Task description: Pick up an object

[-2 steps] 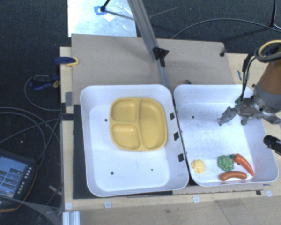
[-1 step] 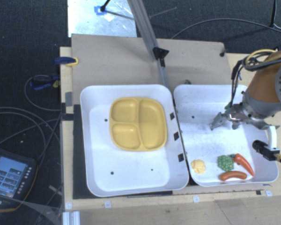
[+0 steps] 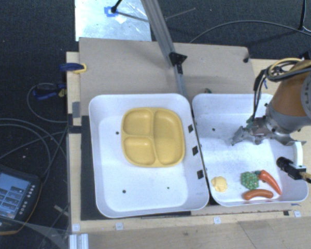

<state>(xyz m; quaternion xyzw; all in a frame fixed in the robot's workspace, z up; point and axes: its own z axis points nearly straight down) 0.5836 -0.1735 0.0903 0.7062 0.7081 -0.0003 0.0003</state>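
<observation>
The right bin (image 3: 223,113) holds four small things near its front edge: a pale yellow lump (image 3: 219,183), a green broccoli piece (image 3: 249,180), an orange carrot (image 3: 270,181) and a red-orange sausage (image 3: 258,194). My gripper (image 3: 245,135) hangs low over the middle of this bin, behind the food pieces and apart from them. Nothing shows in its grasp. The grey arm with its orange band (image 3: 295,95) comes in from the right.
A yellow divided plate (image 3: 153,137) lies in the left bin (image 3: 106,180). A grey pole (image 3: 163,32) slants across the bench behind the bins. Cables and a handheld pendant (image 3: 8,196) lie on the floor to the left.
</observation>
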